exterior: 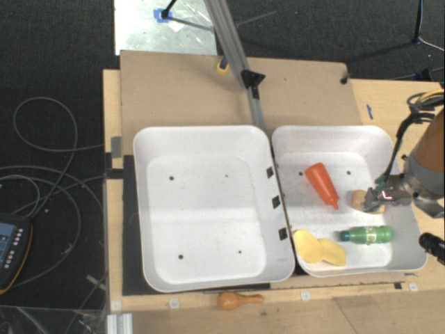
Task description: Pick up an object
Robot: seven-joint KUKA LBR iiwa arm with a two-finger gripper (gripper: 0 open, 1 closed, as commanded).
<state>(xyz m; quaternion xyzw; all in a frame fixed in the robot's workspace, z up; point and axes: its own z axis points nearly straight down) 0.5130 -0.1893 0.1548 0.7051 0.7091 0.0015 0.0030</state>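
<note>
One tan object just left of pincer, touching.

From my seat the arm runs off the right edge, so I get little beyond its wrist. The gripper is too small and blurred for me to read, and it covers part of a tan object beneath it.

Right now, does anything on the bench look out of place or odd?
Yes. A small orange-brown pear-shaped object lies on the bench in front of the left white bin, outside both bins. The orange cone-shaped bottle, green bottle and yellow floppy piece lie inside the right white bin.
</note>
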